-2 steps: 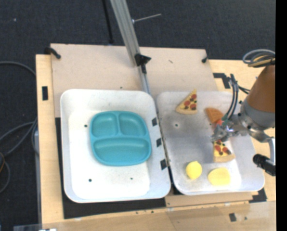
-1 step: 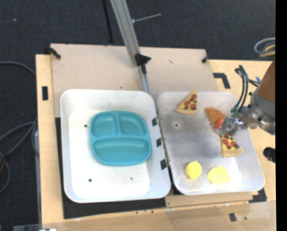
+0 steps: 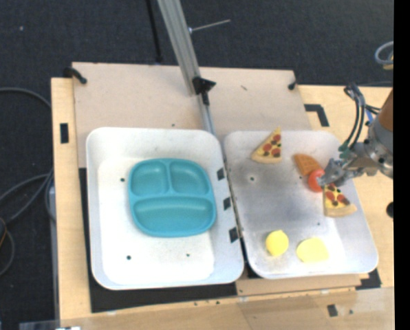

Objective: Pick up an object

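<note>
The gripper (image 3: 334, 174) sits low over the right bin (image 3: 287, 260), near its right wall. Finger state: cannot be told from this view; the fingertips blur into the objects beneath them. A small red piece (image 3: 316, 179) lies just at the tips, touching an orange-brown piece (image 3: 305, 162) on its far side. Whether the red piece is between the fingers is not visible.

Just below the gripper lies a pizza slice (image 3: 338, 201). A second pizza slice (image 3: 268, 147) lies toward the bin's far edge. Two yellow pieces (image 3: 277, 243) (image 3: 312, 250) rest near the front edge.

The left bin (image 3: 109, 150) holds a teal divided plate (image 3: 171, 197).

Task status, as judged: approach complete; nothing is lifted. Grasp and lift remain.
</note>
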`<action>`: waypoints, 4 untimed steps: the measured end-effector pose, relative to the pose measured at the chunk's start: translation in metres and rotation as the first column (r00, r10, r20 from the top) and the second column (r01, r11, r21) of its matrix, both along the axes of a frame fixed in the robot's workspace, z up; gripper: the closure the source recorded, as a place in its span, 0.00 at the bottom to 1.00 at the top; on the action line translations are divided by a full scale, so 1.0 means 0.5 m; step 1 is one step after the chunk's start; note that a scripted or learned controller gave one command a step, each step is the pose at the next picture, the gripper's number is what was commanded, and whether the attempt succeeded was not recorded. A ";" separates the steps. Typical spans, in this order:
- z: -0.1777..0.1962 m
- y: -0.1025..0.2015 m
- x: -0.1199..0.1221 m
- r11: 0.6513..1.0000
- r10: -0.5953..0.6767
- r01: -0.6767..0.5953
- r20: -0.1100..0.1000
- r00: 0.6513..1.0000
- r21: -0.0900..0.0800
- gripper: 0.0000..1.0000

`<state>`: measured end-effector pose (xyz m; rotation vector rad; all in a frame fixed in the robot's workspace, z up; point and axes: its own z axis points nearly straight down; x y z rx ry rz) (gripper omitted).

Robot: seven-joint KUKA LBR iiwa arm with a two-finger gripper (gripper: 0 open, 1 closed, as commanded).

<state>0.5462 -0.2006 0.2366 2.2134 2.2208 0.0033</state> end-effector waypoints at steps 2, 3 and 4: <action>0.033 0.230 0.008 1.000 0.005 -0.005 -0.002 1.000 0.004 1.00; 0.033 0.351 0.012 1.000 0.005 -0.005 -0.006 1.000 0.005 1.00; 0.026 0.468 -0.020 1.000 0.005 -0.005 -0.006 1.000 0.005 1.00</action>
